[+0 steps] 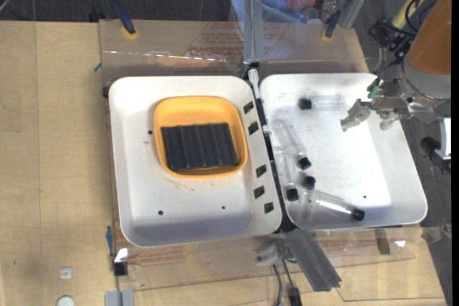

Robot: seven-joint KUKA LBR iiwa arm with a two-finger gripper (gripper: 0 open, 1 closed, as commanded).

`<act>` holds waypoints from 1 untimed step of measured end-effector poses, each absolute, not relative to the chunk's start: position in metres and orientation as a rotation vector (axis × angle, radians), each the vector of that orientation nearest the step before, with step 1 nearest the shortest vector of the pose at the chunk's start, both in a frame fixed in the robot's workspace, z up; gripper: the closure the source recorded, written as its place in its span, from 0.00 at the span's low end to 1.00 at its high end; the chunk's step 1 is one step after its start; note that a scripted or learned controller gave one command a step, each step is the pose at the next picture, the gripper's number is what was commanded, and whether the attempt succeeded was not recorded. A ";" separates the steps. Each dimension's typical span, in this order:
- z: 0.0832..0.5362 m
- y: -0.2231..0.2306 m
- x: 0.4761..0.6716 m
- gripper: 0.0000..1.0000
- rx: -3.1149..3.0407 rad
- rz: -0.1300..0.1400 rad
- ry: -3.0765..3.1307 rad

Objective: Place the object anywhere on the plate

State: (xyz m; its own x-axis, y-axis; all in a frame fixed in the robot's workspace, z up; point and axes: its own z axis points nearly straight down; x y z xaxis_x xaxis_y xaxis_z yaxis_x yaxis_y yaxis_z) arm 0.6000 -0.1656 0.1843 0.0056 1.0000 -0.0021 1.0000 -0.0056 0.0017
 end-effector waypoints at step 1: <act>0.210 -0.195 0.654 0.00 1.950 0.001 2.456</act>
